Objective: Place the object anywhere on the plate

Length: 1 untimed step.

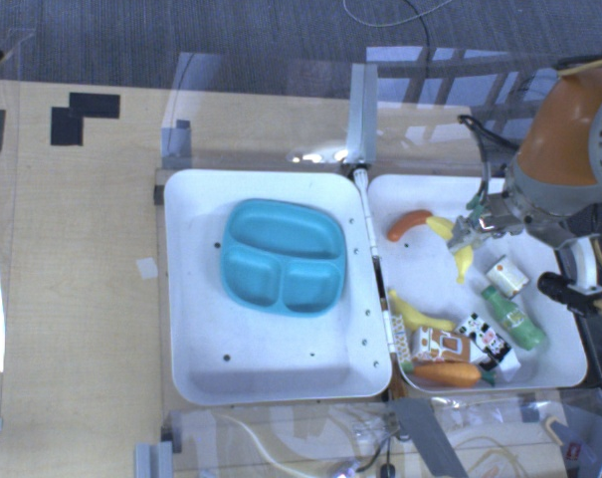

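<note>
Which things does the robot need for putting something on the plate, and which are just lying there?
For the job:
- blue plate in the left bin
- gripper
- yellow banana at the gripper

Just lying there, in the right bin:
- orange sausage
- green bottle
- second banana
- carrot

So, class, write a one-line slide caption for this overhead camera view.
Pincer over right bin of toy food; blue divided plate waits in left bin.
</note>
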Motion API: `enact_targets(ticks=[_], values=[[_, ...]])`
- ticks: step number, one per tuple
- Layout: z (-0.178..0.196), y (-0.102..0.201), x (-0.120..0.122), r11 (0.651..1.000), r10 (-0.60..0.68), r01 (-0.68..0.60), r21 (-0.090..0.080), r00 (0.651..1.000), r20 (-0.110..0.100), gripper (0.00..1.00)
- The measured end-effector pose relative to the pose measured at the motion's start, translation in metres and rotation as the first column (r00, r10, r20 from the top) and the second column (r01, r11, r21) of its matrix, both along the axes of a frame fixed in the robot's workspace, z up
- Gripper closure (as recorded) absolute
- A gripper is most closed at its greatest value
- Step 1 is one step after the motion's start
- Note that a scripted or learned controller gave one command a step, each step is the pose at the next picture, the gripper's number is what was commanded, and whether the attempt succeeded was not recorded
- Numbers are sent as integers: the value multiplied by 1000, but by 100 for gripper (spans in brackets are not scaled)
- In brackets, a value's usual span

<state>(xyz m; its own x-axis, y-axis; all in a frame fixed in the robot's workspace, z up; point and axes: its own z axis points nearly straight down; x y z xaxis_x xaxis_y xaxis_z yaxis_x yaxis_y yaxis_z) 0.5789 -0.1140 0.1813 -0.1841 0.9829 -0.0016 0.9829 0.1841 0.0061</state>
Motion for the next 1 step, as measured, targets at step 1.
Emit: enact_targets(ticks=[1], values=[[0, 0, 0, 1000, 0, 0, 0, 1000, 0, 0]])
